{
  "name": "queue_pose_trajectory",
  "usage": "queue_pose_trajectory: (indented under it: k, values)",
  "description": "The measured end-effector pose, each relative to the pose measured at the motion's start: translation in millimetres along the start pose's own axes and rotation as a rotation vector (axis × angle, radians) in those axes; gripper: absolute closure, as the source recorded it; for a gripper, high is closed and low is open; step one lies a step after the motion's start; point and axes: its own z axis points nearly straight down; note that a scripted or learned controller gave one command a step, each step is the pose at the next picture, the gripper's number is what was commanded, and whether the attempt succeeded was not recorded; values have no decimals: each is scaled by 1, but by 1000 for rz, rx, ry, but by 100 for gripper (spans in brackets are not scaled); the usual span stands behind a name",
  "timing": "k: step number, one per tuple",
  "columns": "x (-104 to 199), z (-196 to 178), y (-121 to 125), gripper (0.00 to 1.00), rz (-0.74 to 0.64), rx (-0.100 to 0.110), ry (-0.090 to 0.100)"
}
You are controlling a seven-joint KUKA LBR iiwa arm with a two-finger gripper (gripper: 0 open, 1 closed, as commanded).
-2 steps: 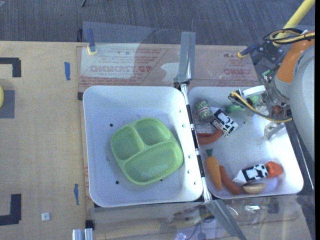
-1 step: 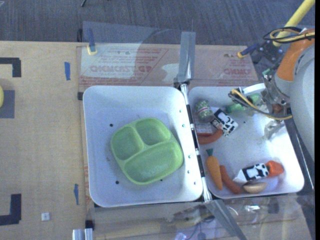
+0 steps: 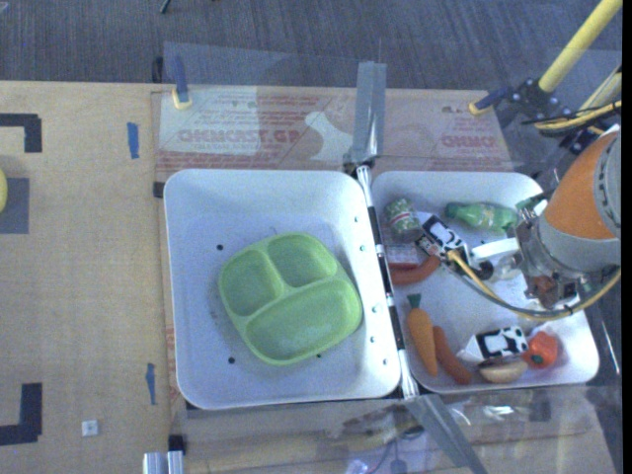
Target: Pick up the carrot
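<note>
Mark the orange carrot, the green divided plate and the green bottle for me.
orange carrot with green top (image 3: 423, 338): camera view, mid-body.
green divided plastic plate (image 3: 289, 297): camera view, central divider ridge.
green plastic bottle (image 3: 481, 214): camera view, middle of its body.

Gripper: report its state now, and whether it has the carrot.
Gripper: over the right bin; open or closed cannot be told.
Carrot: lying in that bin, apart from the gripper, not held.

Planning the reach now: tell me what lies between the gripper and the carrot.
Nothing visible blocks it. The gripper sits at the right bin's right side; the carrot lies near the left wall, bare floor between. A reddish sausage-like piece touches the carrot's right side.
</note>
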Motion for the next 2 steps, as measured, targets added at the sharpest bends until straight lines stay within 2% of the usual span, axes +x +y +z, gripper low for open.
queue_pose_trajectory:
  k: [1,2]
  values:
    - [0,-10,1,100,4,0,1]
    - [0,-20,1,100,7,3,1]
